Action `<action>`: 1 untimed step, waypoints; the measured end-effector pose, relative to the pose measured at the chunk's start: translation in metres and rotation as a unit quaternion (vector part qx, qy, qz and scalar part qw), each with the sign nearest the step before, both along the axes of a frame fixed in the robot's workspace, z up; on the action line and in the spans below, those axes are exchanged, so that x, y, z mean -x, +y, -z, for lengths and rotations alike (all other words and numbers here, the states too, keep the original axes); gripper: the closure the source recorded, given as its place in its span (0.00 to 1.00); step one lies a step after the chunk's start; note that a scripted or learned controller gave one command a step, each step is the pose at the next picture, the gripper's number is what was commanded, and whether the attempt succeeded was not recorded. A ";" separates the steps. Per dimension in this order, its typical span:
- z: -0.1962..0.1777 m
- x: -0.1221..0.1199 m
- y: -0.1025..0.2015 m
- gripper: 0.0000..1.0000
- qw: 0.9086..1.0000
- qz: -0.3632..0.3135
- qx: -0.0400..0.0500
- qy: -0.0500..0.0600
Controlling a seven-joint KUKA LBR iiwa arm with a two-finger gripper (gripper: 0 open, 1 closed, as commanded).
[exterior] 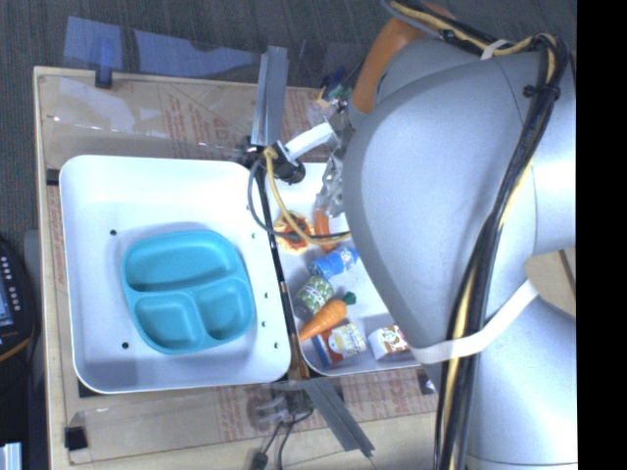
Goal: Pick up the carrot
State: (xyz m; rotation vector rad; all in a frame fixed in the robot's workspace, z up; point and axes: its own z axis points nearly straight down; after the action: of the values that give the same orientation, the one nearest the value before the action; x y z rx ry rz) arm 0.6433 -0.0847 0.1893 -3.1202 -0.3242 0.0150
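Note:
The carrot [323,318] is orange with a green top. It lies at a slant in the near-left part of the right bin [315,363], close to the bin's left wall. My gripper [331,190] is at the far end of the same bin, well beyond the carrot and apart from it. The big grey arm covers most of it. Nothing shows held in it.
Around the carrot lie a blue bottle [333,262], a green speckled item [313,294], a small pouch [348,340] and a carton [391,341]. An orange-yellow item [294,229] lies below the gripper. The left bin [88,184] holds a blue divided tray [186,289]. The arm hides the right bin's right side.

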 end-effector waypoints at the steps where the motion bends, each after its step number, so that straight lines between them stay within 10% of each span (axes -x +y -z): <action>1: -0.008 0.004 -0.082 1.00 0.994 -0.105 -0.001 -0.001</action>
State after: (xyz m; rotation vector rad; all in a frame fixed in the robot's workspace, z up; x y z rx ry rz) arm 0.6397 -0.1668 0.1972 -3.0687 -0.6515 0.0115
